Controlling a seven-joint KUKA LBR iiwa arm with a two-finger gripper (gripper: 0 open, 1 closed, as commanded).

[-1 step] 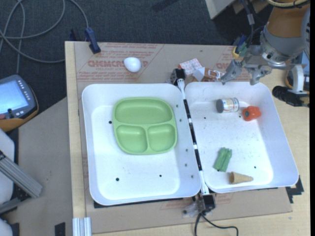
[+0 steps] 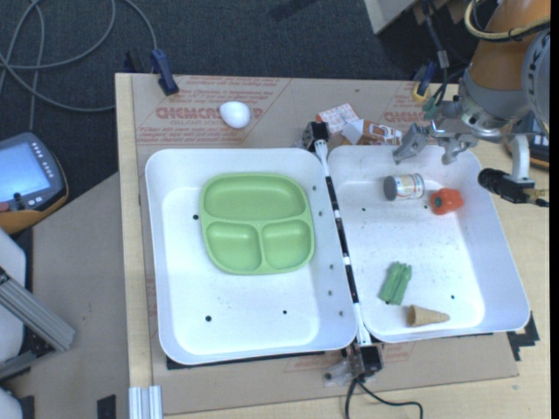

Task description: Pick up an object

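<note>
1. Reaching in from the right, grey arm [image 2: 502,85] bent down over the far edge of the right bin [image 2: 498,260], orange band [image 2: 521,11] riding high above the wrist.
2. Gripper [image 2: 432,147] pointing down at the bin's far rim, two fingers [image 2: 407,145] spread wide apart, nothing between them.
3. Hanging above the bin floor rather than touching any item, as far as can be judged from this slant.
4. Just below the fingers: a small silvery can [image 2: 403,186] lying on its side, close under the gap between them.
5. Just beside the can, under the right-hand finger: an orange-red toy [image 2: 446,201], apart from the can.
6. Well below the fingers, toward the near side of the bin: a green ridged piece [image 2: 395,283], and beyond it a tan cone [image 2: 425,316] lying flat near the near rim.
7. Far off to the left of the fingers: the left bin [image 2: 175,304] with a green divided plate [image 2: 258,223] resting in it.
8. Behind and left of the fingers, on the cardboard outside the bins: a crumpled wrapper [image 2: 349,122] close by, a white egg-like object [image 2: 234,113] farther along.
</note>
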